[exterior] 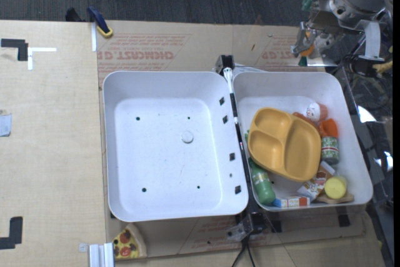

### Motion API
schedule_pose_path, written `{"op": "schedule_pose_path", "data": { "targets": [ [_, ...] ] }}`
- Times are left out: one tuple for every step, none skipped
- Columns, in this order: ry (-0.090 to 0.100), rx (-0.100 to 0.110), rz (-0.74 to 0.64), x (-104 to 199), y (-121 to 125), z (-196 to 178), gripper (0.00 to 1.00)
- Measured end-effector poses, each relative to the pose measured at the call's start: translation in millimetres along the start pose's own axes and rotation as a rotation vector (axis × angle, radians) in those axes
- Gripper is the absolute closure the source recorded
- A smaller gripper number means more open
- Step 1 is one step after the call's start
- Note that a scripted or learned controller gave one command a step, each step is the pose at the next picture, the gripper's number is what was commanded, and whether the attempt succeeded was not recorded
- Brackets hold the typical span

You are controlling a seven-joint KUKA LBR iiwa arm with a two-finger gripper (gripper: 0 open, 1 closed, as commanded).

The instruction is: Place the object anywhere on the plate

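A yellow divided plate [286, 144] lies in the right bin [351, 110], resting tilted on top of other items. Around it are a green bottle [262, 186], a red-and-white ball [312, 111], an orange-capped bottle [329, 139], a yellow lid [335, 187] and a small carton [294, 201]. My gripper [305, 45] hangs above the bench just beyond the right bin's far edge, well above and behind the plate. Small green and orange bits show at its tip; I cannot make out what they are.
The left bin [119, 134] holds a small white disc [187, 137]. A toy pizza slice [127, 243] lies on the bench in front of the left bin. A blue-and-yellow tool [100, 22] sits at the far left of the cardboard.
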State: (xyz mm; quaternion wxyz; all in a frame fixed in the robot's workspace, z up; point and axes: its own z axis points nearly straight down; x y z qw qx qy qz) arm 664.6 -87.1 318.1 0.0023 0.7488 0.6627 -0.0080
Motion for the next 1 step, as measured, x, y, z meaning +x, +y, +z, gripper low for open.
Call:
{"op": "schedule_pose_path", "data": {
  "targets": [
    [-0.001, 0.001, -0.003, 0.1, 0.6, -7.6, 1.00]
  ]
}}
